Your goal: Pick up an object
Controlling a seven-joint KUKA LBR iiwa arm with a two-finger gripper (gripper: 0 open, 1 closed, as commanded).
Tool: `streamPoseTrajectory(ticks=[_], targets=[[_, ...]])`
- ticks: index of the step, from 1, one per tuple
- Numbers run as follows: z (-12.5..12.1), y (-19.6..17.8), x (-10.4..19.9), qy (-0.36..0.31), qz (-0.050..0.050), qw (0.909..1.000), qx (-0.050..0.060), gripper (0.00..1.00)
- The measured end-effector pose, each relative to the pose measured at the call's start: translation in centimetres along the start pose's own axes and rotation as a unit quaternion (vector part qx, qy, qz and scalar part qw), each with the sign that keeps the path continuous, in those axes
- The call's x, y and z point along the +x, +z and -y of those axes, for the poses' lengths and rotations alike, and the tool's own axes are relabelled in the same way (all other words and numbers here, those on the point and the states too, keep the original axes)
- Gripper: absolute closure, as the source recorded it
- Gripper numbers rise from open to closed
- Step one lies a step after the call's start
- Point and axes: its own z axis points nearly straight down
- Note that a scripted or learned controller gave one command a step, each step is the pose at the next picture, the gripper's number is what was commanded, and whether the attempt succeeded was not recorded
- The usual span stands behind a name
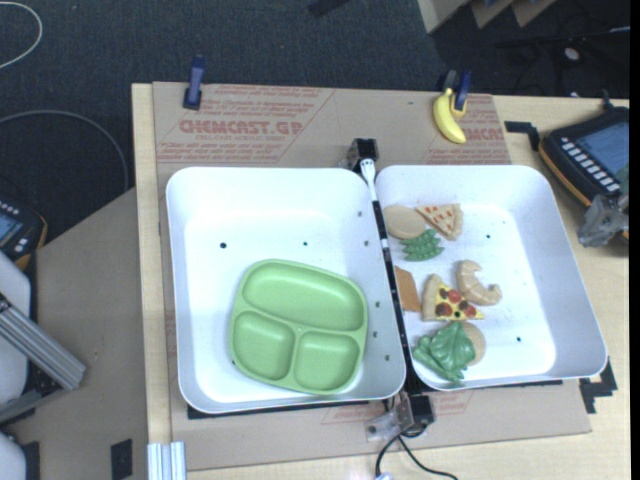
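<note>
Can't tell what the gripper's doing, but the toy food is bunched along the right bin [560, 268]'s left side, so I'd go for the pizza slice [441, 217] up top, it's least crowded.

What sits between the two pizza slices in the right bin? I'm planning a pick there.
In the camera view, a small green leafy piece lies between the upper pizza slice and the lower pizza slice.

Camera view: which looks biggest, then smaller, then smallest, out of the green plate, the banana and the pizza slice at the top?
1. green plate
2. banana
3. pizza slice, looking about banana-sized, so that's unsure.
</note>
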Motion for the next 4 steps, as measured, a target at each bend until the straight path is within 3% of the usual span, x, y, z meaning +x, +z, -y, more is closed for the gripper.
streamPoseTrajectory(ticks=[1,2,3,4], targets=[[0.0,4.1,-6.9,0.002,0.000,1.0000,0.000,1.00],[-0.2,-17.8,-6.6,-0.002,0.005,0.9999,-0.013,1.00],[0.0,-4.6,-6.5,-0.001,-0.001,1.0000,0.003,1.00],[-0.1,1.9,-6.5,-0.001,-0.001,1.0000,0.001,1.00]])
